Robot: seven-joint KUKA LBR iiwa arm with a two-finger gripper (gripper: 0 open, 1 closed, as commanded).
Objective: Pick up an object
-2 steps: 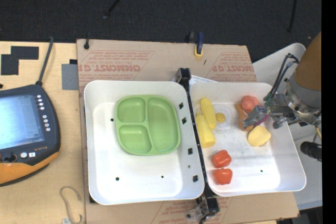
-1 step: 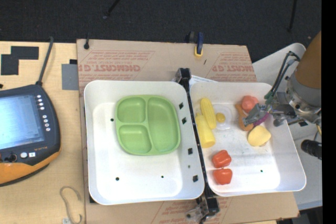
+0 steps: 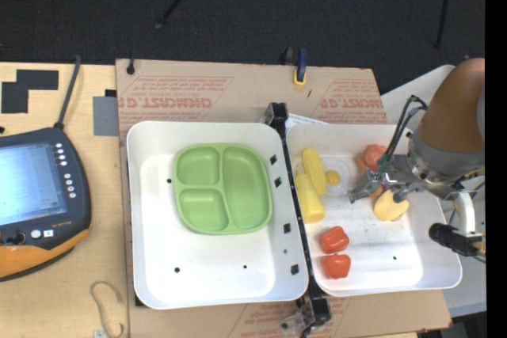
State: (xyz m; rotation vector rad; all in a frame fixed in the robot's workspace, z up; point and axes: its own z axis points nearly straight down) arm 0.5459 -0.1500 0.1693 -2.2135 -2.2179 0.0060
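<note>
We see the gripper [image 3: 372, 187] low in the right bin [image 3: 396, 273] beside a yellow fruit [image 3: 390, 207], though we cannot tell how its jaws stand.

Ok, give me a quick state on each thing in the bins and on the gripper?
Green divided plate: flat in the left bin, nothing on it.
Two corn cobs: lying side by side, right bin.
Two red peppers: close together near the front, right bin.
Yellow fruit: resting right beside the gripper.
Orange piece: partly hidden by the arm.
Gripper: low in the right bin.
</note>
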